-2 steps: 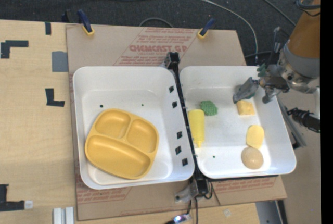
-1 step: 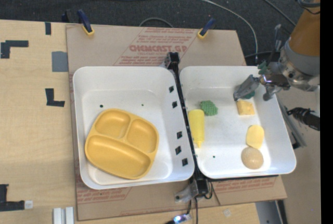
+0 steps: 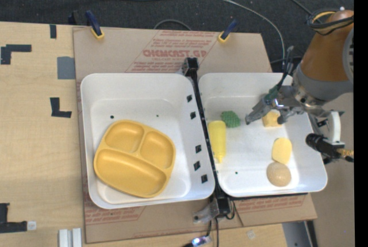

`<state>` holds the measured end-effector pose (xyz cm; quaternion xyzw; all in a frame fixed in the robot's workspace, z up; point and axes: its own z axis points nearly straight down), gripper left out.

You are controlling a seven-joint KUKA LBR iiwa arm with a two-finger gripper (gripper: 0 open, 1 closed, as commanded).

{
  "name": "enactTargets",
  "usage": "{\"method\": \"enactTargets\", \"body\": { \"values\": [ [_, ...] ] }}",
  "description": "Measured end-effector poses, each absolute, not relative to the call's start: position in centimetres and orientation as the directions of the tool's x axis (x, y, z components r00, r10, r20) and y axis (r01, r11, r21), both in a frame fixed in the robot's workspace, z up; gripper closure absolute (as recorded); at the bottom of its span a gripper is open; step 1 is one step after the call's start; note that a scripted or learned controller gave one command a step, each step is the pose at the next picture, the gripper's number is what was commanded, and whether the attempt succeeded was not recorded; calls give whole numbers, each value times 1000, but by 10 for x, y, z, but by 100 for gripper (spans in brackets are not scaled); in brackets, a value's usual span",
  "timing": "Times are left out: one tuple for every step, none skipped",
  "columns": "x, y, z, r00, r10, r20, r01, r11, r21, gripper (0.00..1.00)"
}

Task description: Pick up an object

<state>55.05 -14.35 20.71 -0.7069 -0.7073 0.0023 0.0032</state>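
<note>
Left bin (image 3: 92,96) holds a yellow divided plate (image 3: 134,157), lying flat; right bin (image 3: 241,82) holds the rest; arm (image 3: 325,59) reaches in from the right, gripper (image 3: 269,114) low over the bin's upper right; fingers spread wide, nothing between them; small yellow block (image 3: 270,120) just beside the near finger; yellow corn (image 3: 217,139) by the divider; pale yellow piece (image 3: 282,150); beige ball (image 3: 279,174) below it; green piece (image 3: 231,119) near the corn.

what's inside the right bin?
The right bin holds a yellow corn-like piece, green item, pale yellow piece and beige ball. The gripper partly covers another yellow piece.
</note>
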Motion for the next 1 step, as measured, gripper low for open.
{"method": "enactTargets", "body": {
  "values": [
    [559, -140, 155, -1, 1000, 1, 1000, 1, -7, 0]
  ]
}}
